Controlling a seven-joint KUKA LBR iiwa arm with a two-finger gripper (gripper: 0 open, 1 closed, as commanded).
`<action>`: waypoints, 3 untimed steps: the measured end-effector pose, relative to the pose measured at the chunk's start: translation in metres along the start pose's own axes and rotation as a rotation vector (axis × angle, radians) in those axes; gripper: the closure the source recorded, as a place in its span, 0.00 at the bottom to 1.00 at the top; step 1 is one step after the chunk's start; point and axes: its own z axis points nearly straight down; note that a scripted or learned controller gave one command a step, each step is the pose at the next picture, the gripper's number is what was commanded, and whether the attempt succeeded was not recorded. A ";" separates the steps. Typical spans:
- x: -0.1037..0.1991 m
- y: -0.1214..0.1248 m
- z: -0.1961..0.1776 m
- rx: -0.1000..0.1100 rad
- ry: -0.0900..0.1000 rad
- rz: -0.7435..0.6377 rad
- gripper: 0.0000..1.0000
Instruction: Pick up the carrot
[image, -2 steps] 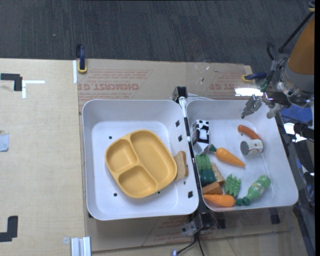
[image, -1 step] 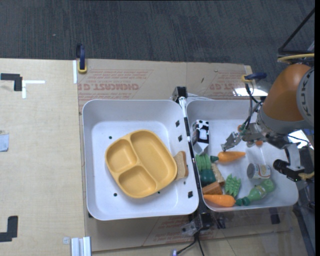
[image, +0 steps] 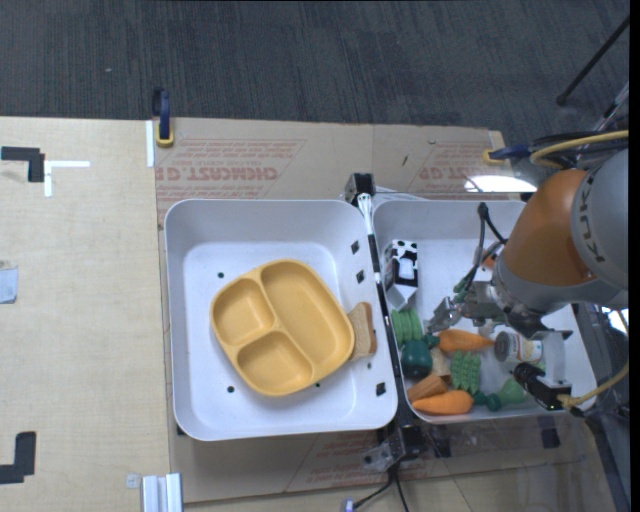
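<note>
Arm reaching over the right bin, where the toy food is lying in a heap.

The left bin (image: 190, 330) is holding a yellow divided plate (image: 281, 327) with three compartments, and a slice of toast (image: 362, 331) is leaning at the plate's right edge. The right bin (image: 440, 225) is holding a black-and-white cow toy (image: 403, 264) near its top left, green vegetable pieces (image: 408, 326) and two orange carrots. One carrot (image: 465, 340) is lying just beside the gripper (image: 447, 313), tapered and smooth; a second carrot (image: 442, 403) is resting at the bin's near wall, plump and bright orange. The gripper is hanging over the pile, and how far its jaws are parted I cannot tell.
</note>
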 end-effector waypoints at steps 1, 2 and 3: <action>-0.005 -0.040 0.000 -0.003 0.000 0.192 0.00; 0.001 -0.042 -0.001 -0.009 -0.004 -0.170 0.00; 0.001 -0.039 -0.010 -0.013 -0.004 -0.165 1.00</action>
